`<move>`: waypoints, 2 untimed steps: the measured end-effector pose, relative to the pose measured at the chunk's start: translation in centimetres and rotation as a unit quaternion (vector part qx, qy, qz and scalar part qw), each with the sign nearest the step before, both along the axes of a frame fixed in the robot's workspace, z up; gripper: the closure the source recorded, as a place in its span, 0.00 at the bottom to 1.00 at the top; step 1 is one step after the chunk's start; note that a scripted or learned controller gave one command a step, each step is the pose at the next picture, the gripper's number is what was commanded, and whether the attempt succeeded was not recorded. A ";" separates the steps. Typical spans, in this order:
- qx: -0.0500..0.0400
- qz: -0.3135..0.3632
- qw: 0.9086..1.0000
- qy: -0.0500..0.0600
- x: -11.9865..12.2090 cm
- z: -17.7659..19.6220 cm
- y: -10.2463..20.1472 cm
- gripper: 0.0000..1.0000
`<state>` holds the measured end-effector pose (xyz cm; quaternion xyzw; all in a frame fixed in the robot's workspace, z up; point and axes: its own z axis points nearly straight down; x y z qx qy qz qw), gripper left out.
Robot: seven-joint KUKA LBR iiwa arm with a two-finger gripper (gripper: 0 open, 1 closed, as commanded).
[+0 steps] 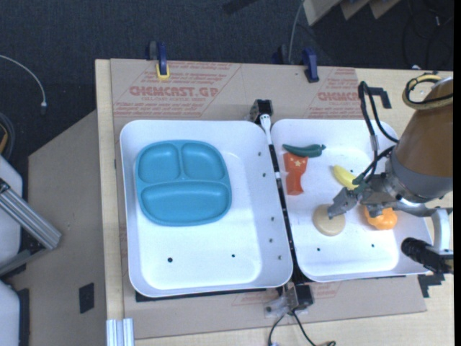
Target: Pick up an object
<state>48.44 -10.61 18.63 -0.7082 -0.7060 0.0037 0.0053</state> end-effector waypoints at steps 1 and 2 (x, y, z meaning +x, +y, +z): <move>-0.001 0.001 1.000 -0.006 0.3 0.5 0.0 0.00; 0.000 0.001 1.000 -0.003 0.4 -4.0 -0.6 0.00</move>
